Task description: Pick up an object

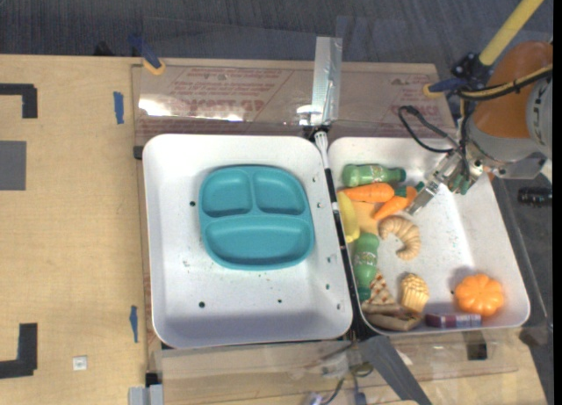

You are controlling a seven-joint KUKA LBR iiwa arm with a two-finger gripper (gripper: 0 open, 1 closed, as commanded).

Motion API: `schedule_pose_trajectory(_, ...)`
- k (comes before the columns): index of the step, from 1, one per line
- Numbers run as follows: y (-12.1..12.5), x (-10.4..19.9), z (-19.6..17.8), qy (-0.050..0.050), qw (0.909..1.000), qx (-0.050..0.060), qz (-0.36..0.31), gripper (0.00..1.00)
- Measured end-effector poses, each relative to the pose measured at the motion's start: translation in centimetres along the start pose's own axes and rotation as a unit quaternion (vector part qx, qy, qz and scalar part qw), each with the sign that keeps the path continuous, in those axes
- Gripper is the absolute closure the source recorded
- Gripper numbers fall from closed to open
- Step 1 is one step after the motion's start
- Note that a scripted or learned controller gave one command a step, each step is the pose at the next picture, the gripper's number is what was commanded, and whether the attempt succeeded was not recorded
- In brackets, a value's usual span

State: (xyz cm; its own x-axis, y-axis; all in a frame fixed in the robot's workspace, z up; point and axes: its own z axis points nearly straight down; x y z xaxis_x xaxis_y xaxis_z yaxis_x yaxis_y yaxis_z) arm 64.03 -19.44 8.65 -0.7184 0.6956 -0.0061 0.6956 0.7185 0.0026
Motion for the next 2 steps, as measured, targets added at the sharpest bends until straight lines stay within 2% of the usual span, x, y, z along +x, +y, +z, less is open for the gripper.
schedule_pose_trajectory(1,2.0,5.1,-0.1,0.000,0.9986,-0.001,0.053,0.00)
schedule_pose_trajectory(2,4.1,6.8,-0.5,-0.010,0.9999,0.004,-0.006,0.00)
